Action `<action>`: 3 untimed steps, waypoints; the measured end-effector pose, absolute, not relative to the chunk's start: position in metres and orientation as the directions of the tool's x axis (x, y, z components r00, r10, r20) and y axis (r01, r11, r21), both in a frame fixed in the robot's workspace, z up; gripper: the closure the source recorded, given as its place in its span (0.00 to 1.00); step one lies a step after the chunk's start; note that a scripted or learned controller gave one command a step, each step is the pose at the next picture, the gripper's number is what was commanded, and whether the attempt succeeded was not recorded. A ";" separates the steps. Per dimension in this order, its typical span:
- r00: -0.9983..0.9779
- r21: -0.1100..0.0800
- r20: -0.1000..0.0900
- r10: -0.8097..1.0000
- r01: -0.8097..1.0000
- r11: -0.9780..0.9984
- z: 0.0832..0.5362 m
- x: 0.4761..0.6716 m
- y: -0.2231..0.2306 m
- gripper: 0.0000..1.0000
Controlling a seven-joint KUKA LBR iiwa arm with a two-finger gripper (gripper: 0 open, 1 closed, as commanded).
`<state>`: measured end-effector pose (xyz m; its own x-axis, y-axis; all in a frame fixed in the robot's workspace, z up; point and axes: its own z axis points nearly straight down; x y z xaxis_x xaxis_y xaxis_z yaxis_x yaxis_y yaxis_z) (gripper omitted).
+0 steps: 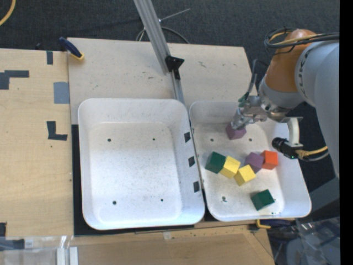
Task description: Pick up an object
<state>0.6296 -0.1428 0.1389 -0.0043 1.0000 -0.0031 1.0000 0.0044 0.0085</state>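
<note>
Purple block [236,131], a small mauve cube: we log it in the right-hand shallow white bin [292,203], toward that bin's far edge and roughly midway across, directly under the gripper [242,120]. Gripper: two-finger tool on the grey arm with the orange band [284,65], reaching in from the right and lowered onto the top of this cube; we cannot tell from this slanted view whether it grips the cube or merely touches it.

Other contents we record in the same bin, all nearer the front:
- dark green cube [215,162], near the bin's left wall;
- yellow cube [230,167], touching the green one;
- second yellow cube [245,174], just beside the first;
- second purple cube [255,160], behind that yellow one;
- orange cube [270,159], touching the second purple cube on its right;
- second dark green cube [262,199], apart from the cluster, toward the front right corner.

Left-hand shallow white bin [88,115]: we list it alongside, touching the right bin.
</note>
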 end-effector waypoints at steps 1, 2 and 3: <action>0.001 -0.003 0.000 1.000 1.000 -0.001 0.161 0.584 -0.139 1.00; -0.001 -0.002 0.001 1.000 1.000 0.001 0.160 0.585 -0.139 0.00; -0.002 0.022 -0.007 1.000 1.000 0.002 0.115 0.640 -0.130 0.00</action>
<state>0.6398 -0.1304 0.1149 -0.0018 1.0000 -0.0073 0.9998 0.0019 0.0223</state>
